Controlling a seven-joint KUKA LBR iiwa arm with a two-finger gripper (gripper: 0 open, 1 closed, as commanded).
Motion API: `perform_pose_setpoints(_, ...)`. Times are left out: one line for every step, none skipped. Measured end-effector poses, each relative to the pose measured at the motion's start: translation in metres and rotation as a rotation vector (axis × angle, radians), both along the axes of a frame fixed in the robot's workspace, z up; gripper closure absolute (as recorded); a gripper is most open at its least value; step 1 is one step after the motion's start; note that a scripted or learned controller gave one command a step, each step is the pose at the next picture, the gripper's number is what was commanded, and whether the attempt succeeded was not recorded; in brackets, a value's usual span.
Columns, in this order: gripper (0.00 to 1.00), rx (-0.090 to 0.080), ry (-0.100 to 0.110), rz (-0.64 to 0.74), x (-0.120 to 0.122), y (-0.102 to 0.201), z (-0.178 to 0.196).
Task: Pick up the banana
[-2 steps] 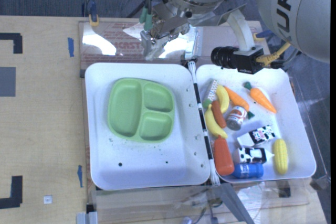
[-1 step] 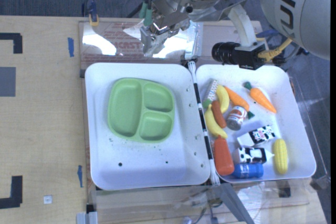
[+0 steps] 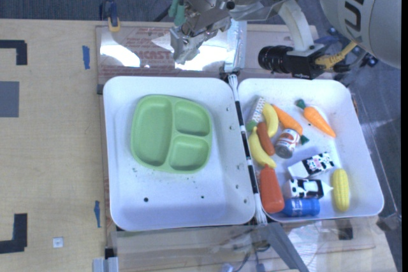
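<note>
Two yellow bananas lie at the left side of the right bin (image 3: 357, 137): one banana (image 3: 270, 119) nearer the back, the other banana (image 3: 259, 150) just in front of it by the bin's left wall. A brown-red sausage (image 3: 265, 137) lies between them. My gripper (image 3: 183, 53) hangs above the bench's shiny back strip, behind the left bin's far edge, well up and left of both bananas. I see nothing in it.
The left bin (image 3: 121, 194) holds a green divided plate (image 3: 171, 134). Around the bananas lie two carrots (image 3: 288, 120) (image 3: 317, 121), a small can (image 3: 287, 142), two cow-patterned cartons (image 3: 317, 164), a red vegetable (image 3: 271, 190), a blue object (image 3: 300, 207) and a corn cob (image 3: 341, 189).
</note>
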State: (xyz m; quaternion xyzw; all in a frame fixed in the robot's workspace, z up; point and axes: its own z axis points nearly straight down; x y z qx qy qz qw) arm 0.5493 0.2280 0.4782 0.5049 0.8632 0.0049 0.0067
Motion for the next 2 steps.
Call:
perform_pose_setpoints(1.0, 0.001, -0.005, 0.004, 0.0, 0.002, 0.011)
perform_pose_setpoints(1.0, 0.002, -0.01, 0.009, 0.0, 0.004, 0.022)
